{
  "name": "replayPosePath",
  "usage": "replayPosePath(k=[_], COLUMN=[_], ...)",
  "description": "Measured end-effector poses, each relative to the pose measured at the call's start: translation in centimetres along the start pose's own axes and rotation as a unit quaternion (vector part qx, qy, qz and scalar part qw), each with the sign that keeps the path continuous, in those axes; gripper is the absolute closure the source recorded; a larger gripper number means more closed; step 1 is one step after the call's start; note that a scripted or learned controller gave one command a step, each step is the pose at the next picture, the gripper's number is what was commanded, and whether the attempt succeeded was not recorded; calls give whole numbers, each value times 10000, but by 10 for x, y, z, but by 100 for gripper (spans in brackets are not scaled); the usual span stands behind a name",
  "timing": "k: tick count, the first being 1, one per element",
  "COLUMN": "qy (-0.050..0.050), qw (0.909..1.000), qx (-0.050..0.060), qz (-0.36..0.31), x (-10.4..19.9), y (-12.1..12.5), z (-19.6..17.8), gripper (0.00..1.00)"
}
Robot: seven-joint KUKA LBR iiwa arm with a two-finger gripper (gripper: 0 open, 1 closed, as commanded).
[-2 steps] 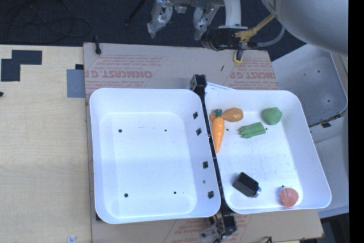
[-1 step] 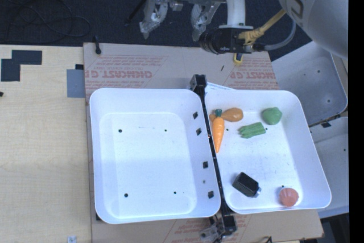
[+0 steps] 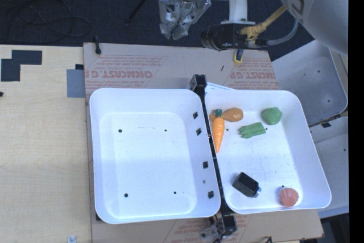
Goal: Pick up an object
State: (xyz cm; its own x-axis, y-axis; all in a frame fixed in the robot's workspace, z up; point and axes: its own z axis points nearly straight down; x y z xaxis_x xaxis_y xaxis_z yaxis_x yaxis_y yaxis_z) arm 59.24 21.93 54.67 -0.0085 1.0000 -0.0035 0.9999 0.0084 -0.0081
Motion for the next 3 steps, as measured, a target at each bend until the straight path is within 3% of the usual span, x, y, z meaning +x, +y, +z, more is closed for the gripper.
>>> replayPosePath(k=[1, 2, 3], qy=[6, 8, 14], qw=[10000, 10000, 10000], qx=[11, -36, -12], qz=[18, 52, 20], x=[26, 23, 25], y=[-54, 16, -71], z=[47, 9, 17], gripper=[100, 100, 100])
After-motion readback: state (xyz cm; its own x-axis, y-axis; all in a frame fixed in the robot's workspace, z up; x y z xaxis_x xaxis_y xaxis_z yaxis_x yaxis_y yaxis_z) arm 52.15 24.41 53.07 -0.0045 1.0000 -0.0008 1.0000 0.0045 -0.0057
